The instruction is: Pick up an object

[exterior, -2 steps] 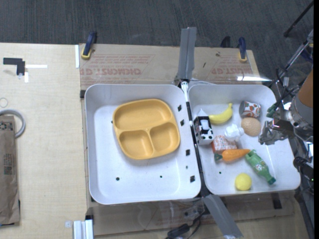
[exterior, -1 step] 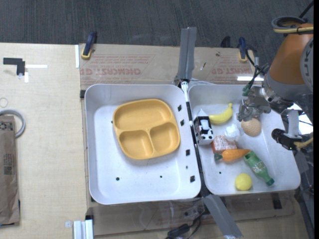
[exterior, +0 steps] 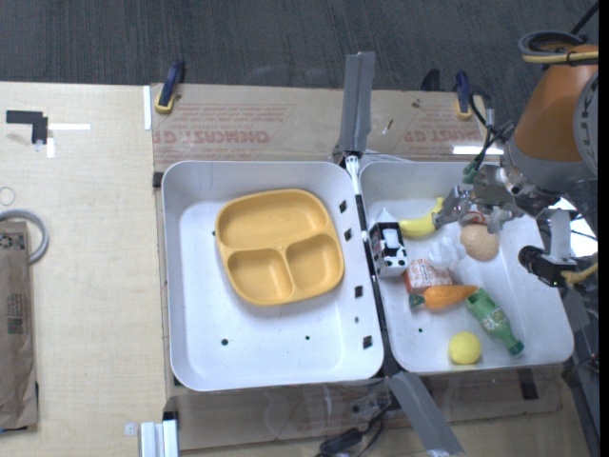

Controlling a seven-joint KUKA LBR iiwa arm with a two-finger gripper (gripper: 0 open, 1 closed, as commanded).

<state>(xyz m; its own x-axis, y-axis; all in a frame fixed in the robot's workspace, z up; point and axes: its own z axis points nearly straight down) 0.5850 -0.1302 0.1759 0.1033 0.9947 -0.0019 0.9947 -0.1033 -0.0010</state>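
The right bin [exterior: 419, 336] holds several small items: a yellow banana [exterior: 419, 225], a beige round object [exterior: 481, 245], a black and white box [exterior: 387, 248], a red-labelled packet [exterior: 428, 272], an orange carrot [exterior: 449, 296], a green bottle [exterior: 493, 320] and a yellow lemon [exterior: 464, 347]. My gripper [exterior: 479, 212] hangs low at the back of this bin, right above the beige round object and just right of the banana. Nothing is visibly held in it.
A yellow divided plate [exterior: 279, 246] lies in the left bin [exterior: 200, 331]. A grey divider post [exterior: 357, 103] rises between the bins at the back. Crumpled clear plastic [exterior: 447, 251] sits by the packet. A brown bag [exterior: 14, 322] lies at the bench's far left.
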